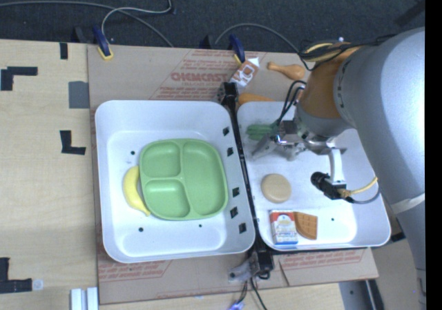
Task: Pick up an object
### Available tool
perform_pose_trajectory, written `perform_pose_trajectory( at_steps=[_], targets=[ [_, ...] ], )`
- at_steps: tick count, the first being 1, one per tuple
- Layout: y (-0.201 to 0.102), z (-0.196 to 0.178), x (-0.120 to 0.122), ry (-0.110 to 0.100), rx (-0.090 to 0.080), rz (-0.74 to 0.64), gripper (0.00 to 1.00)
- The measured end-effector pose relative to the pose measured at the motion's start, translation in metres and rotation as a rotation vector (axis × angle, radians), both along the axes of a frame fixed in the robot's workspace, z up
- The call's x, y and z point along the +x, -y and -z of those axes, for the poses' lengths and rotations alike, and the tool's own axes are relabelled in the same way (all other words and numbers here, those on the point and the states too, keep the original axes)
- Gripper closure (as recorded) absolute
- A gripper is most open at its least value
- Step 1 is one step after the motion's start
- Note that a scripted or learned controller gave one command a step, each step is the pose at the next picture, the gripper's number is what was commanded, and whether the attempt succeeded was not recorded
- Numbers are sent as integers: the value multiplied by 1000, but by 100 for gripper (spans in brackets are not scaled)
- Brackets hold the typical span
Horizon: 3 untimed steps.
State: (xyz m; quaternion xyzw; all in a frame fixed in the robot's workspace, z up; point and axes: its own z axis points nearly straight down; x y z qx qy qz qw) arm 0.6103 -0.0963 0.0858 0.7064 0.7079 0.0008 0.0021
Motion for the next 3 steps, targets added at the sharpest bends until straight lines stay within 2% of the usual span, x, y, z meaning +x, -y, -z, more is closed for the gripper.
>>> perform_pose_trajectory(
  at_steps=[1, 2, 3],
  targets=[
    [3, 1, 53, -3, 0, 0, 0],
    [2, 1, 58, -4, 0, 0, 0],
    [17, 1, 58, -4, -1, 0, 0]
  ],
)
